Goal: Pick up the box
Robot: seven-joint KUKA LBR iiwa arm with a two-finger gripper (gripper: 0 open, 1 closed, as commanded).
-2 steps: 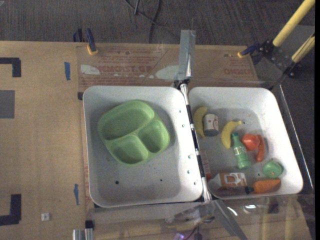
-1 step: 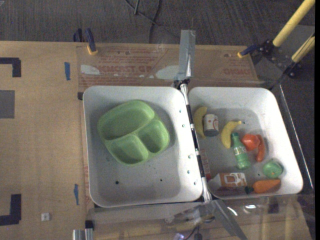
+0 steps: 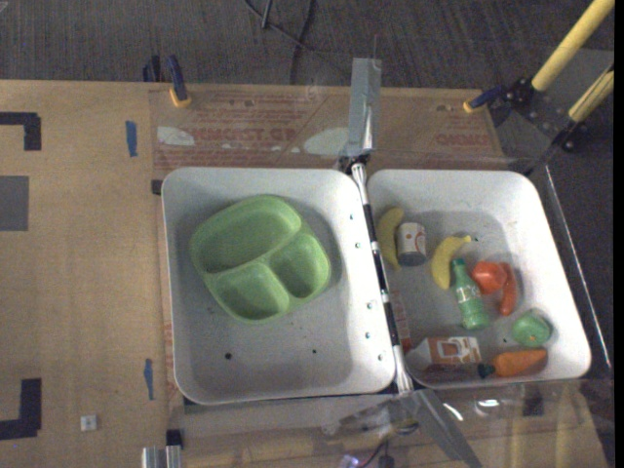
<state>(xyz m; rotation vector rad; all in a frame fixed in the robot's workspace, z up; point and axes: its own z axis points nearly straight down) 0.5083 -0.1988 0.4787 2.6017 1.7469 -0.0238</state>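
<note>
The box point(image 3: 449, 352) is a small orange and white carton lying flat near the front edge of the right bin point(image 3: 542, 213). A carrot point(image 3: 519, 363) lies just to its right, and a green bottle point(image 3: 469, 295) lies a little behind it.
The right bin also holds two bananas point(image 3: 389, 234) point(image 3: 447, 258), a small can point(image 3: 411, 243), an orange-red pepper point(image 3: 490, 277) and a green round fruit point(image 3: 531, 330). In the left bin point(image 3: 195, 359) sits a green divided plate point(image 3: 260, 257). Yellow-handled clamps point(image 3: 570, 42) stand at the back right.
</note>
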